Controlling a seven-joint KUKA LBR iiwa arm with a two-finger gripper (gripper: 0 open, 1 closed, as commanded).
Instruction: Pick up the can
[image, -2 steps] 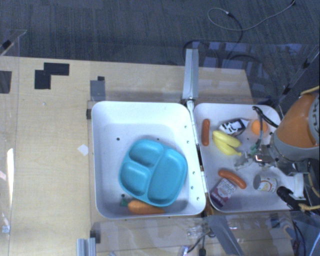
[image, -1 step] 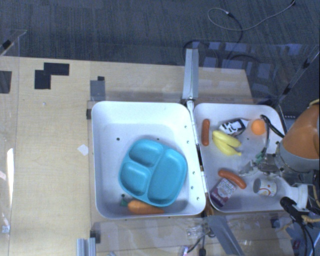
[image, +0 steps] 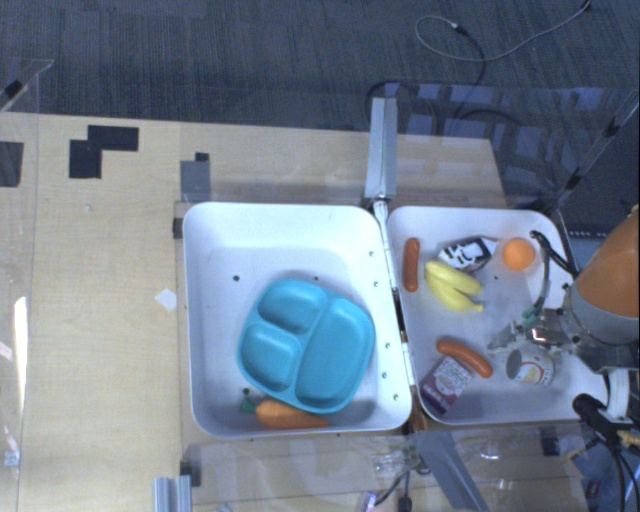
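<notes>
- While the can lies on its side near the right edge of the right bin, you can take the pick as not yet made: it rests on the bin floor, not lifted.
- You'll find the gripper low over that bin, just above the can; its metal parts blur together from this slant, so you cannot tell whether it is parted, closed or clamped on anything.
- Nothing shows the can held, so count the grasp and the lift as both left to do.
- Watch the neighbours: a sausage lies just left of the can, and a dark pouch sits below that, near the front wall.
- Further back you have two bananas, a second sausage by the divider, an orange ball, and a black-and-white item.
- The left bin carries a blue divided plate with a carrot at its front edge, well apart from the work.
</notes>
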